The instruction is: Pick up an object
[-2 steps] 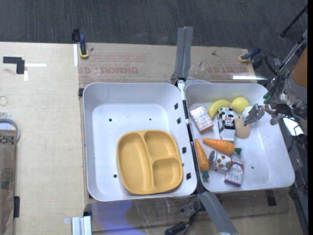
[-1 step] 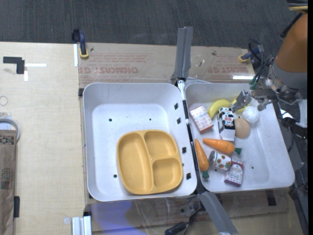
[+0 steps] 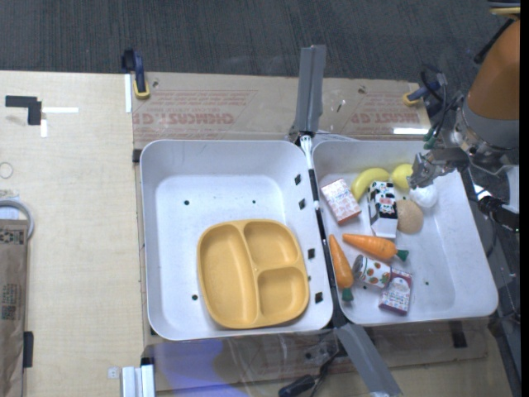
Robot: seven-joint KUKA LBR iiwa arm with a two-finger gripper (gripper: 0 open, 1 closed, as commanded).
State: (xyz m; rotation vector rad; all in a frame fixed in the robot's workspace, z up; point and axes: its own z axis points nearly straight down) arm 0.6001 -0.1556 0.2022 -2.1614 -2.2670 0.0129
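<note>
The right bin (image 3: pixel 463 292) holds several small items: a yellow banana (image 3: pixel 369 179), a yellow lemon-like ball (image 3: pixel 402 174), a white lump (image 3: pixel 425 196), a tan potato shape (image 3: pixel 409 217), a black-and-white carton (image 3: pixel 382 200), a pink box (image 3: pixel 340 201), two orange carrots (image 3: pixel 370 245) (image 3: pixel 340 261), a small can (image 3: pixel 372 275) and a red-patterned packet (image 3: pixel 397 293). My gripper (image 3: pixel 422 174) hangs at the bin's upper right, right above the white lump and beside the yellow ball. Nothing is visibly held.
The left bin (image 3: pixel 165 222) carries a yellow three-compartment plate (image 3: pixel 252 272). A grey divider post (image 3: pixel 310 89) rises between the bins. Cardboard lies behind them, and cables and clamps sit at the far right.
</note>
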